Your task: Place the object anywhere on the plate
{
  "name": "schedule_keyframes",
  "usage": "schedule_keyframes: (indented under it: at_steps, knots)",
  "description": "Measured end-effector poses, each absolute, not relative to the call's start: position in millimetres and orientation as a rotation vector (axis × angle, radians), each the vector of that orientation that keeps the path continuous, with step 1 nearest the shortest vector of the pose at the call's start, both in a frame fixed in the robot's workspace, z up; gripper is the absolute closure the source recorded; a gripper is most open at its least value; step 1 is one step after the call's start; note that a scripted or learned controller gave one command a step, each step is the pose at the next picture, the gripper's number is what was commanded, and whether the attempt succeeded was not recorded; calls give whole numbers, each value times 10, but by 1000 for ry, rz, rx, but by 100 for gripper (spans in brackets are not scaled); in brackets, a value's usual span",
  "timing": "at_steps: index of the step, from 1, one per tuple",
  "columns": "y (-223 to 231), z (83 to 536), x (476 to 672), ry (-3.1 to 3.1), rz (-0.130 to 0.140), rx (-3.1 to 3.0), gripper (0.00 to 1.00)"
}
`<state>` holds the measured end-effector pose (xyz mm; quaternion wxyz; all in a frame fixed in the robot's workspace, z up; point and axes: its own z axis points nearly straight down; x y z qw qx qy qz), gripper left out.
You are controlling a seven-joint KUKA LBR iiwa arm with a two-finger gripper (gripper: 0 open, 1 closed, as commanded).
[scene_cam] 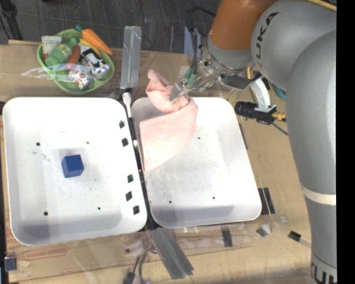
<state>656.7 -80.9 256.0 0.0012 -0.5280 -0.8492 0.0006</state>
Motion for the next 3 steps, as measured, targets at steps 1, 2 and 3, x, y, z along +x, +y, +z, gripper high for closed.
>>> schedule_keyframes:
  at_steps: [1, 2, 3]
  knots:
    - [-781, 2310, 6569, -2672, 4, -1647, 100]
    - [-315, 2214, 6319, -2949, 4, -1072, 100]
    - [111, 2136, 6062, -3104, 2, -458, 100]
